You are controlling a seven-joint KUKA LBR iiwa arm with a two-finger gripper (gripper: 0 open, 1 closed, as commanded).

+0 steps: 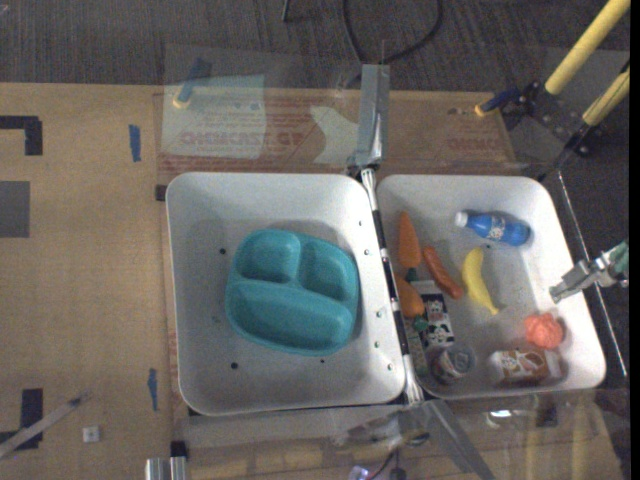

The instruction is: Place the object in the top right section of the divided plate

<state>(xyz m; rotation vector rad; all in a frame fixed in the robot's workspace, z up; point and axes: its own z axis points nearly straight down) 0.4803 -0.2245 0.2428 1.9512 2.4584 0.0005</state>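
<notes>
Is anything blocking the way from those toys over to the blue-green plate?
Only the raised bin walls where the two white bins meet. The teal divided plate lies in the left bin, its sections bare; the toys, such as the yellow banana, lie in the right bin, by the gripper.

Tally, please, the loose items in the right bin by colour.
Orange: 3, carrot, another carrot, a third
Blue: 1, bottle
Yellow: 1, banana
Red-pink: 1, lump
Mixed print: 3, carton, can, package
Total: 9
</notes>
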